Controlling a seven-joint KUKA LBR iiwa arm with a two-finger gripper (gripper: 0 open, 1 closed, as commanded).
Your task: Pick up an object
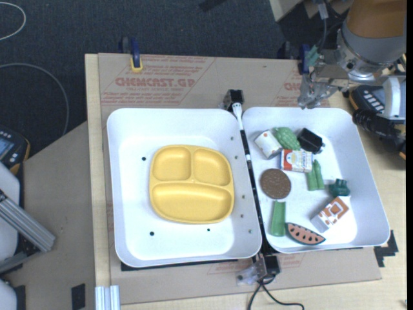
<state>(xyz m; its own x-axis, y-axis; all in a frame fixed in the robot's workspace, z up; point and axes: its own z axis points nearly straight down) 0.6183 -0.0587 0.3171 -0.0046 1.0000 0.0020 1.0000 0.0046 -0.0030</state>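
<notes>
Two shallow white bins sit side by side on the desk (193,76), which is covered with a brown sheet with red print. The left bin (126,173) holds a yellow plate (191,183) with three compartments, lying flat near the middle of the bin. The right bin (361,160) holds a group of small things. A white carton (266,143) lies near the top left of the group, and a green leafy piece (284,136) lies just beside it on the right. A black block (310,139) lies next to the green piece. Below them lies a small white and red box (297,161). A round brown disc (275,183) lies near the divider between the bins. A green stick (278,217) lies below the disc. A second green stick (315,175) lies to the right of the small box, and a dark green piece (339,188) is near it. A watermelon slice (304,234) lies near the front edge of the bin, and a white and orange box (332,213) lies just above it on the right.

The gripper (314,99) hangs over the far edge of the right bin, well apart from all the things in it. Its fingers point down, and nothing is between them. How far they are open, one cannot tell. A blue and yellow clamp (135,53) stands at the far left edge of the desk.
</notes>
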